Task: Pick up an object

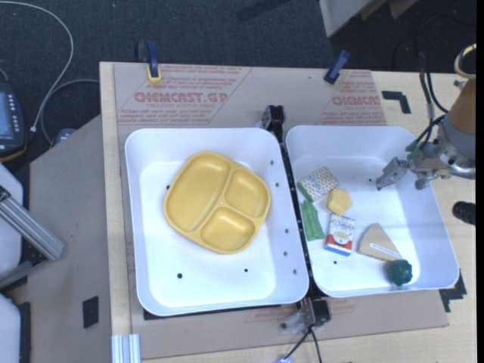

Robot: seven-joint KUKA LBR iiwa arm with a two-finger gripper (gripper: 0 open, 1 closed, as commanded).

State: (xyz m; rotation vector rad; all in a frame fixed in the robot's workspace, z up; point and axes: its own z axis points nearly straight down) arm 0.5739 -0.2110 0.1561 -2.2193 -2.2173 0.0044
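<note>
The right bin [355, 146] holds several small items: a checkered packet [318, 181], a yellow chunk [339, 200], a green strip [310, 218], a red, white and blue carton [340, 234], a tan cheese wedge [378, 243] and a dark teal ball [399, 271]. My gripper [404, 176] hangs over the bin's upper right part, open, with its two grey fingers spread and nothing between them. It is right of the packet and above the wedge, apart from both.
A yellow divided plate [218, 201] lies in the left bin [151, 263]. Clamps sit on the board's far edge [154, 72]. The arm's wrist [463, 127] enters from the right, with cables beside it.
</note>
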